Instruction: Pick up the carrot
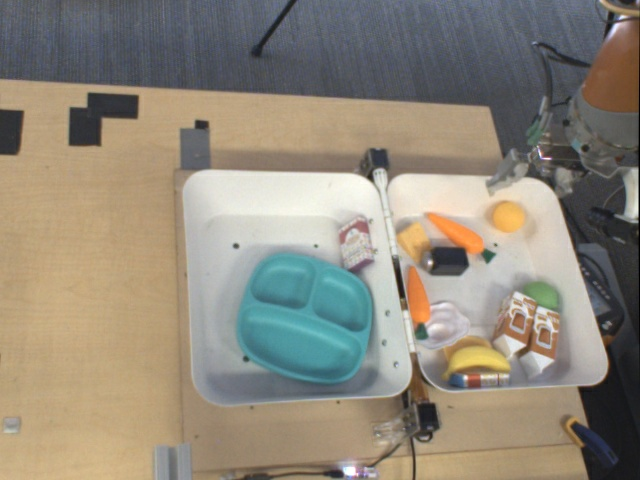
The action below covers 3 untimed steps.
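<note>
Pre-grasp: carrot [455,231] flat in right bin [572,258], upper-middle, w/ green tip toward lower right.

Wedged betw. yellow block [413,239] and black box [446,260], so tight approach likely. Second carrot [418,298] along bin divider. Pincer [515,171] parked over bin's top rim, clear of items; spread or pressed together: cannot tell.

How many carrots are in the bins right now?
2. One carrot lies at the right bin's far middle; another carrot lies along its left wall. More may be hidden.
</note>
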Motion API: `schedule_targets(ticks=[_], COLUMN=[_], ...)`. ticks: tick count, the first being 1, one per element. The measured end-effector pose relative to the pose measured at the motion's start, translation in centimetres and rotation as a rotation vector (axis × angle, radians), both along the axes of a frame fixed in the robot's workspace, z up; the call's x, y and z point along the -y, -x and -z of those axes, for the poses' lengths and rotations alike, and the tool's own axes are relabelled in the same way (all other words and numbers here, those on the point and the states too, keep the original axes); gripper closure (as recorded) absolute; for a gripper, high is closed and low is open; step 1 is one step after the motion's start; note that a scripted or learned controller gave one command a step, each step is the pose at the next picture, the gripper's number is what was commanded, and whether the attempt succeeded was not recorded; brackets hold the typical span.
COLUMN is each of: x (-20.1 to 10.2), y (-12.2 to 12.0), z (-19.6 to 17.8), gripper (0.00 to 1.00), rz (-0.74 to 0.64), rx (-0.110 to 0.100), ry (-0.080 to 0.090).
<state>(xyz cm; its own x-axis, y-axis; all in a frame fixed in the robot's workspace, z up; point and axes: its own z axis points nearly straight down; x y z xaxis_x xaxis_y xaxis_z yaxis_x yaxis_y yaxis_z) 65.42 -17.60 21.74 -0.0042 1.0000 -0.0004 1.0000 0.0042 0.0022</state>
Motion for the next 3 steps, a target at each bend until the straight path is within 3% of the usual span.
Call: schedule_targets(ticks=[1, 2, 3], x=[-1.2, -1.3, -6.8], y=[1.1, 1.1, 3.8], z=[13.2, 12.1, 3.7], gripper=[0.0, 1.0, 1.0], rz=[-0.177, -0.179, 0.009], rx=[0.001, -0.006, 0.002], ry=[0.001, -0.003, -0.001])
